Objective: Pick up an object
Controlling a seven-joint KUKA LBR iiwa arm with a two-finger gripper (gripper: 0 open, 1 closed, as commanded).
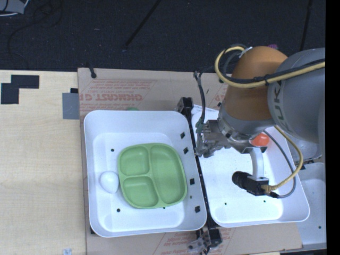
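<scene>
Two white bins sit side by side on the bench. I see the left bin (101, 126) carrying a green plate (152, 175) and a white egg (109, 181).

Plate: light green, rounded-rectangular, split into three compartments, two on the side toward the bin's far edge and centre, one larger along the right. It lies flat, slightly rotated, in the middle of the left bin's floor and reaches toward its right wall.

Egg: small, smooth, plain white, low in contrast against the bin floor. It lies against the plate's left edge, near the bin's left wall, roughly midway along that wall.

Arm (297, 89): it enters from the right and hangs over the right bin (239, 209). Its orange band covers the bin's far part. The wrist assembly sits over the divider between the bins, near the right bin's far-left corner.

Gripper (204, 145): it shows as a dark metal cluster just beside the left bin's right wall, above the divider. I cannot tell how far its claw is parted, and I cannot tell whether anything is in it.

A black cylindrical part (249, 183) with a yellow cable (289, 177) hangs over the right bin's floor, below a small red-orange piece (260, 139) on the arm.
</scene>
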